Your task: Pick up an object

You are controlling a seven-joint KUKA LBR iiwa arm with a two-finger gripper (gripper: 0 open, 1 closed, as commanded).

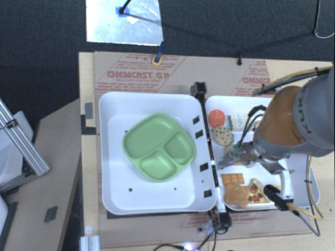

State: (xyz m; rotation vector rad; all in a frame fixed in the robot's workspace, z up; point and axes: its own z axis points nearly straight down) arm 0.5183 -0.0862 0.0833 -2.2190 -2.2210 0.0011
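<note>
Worktop [131,69] bearing two shallow white bins side by side; the dividing wall [207,145] between them serves as landmark for every entry below.

Left of the wall: left bin [112,192], holding one green divided plate [158,147], lying flat near the bin's middle, well apart from the wall.

Right of the wall: right bin [246,101], holding the candidates for picking.
- Red round piece [216,118], just right of the wall, toward the far end.
- Speckled pale piece [238,122], beside the red one, farther from the wall.
- Brown spotted cookie [222,136], just right of the wall, nearer than the red piece.
- Orange cracker [232,179], close to the wall, toward the near end.
- Tan bun-like piece [236,195] and a pizza-like slice [255,191], at the near end, touching or nearly so.

Arm: grey body with orange band [280,122], over the right bin. Hand [235,155] sits low, between cookie and cracker, close to the wall. Finger spread: cannot tell. Nothing visibly held.

Handling note, as judgement: the step in hand appears to be the descent onto a piece. Best centred on a single item, clear of the wall and of neighbours, closing only once the fingers straddle it; flat pieces like the cracker may slip out.
</note>
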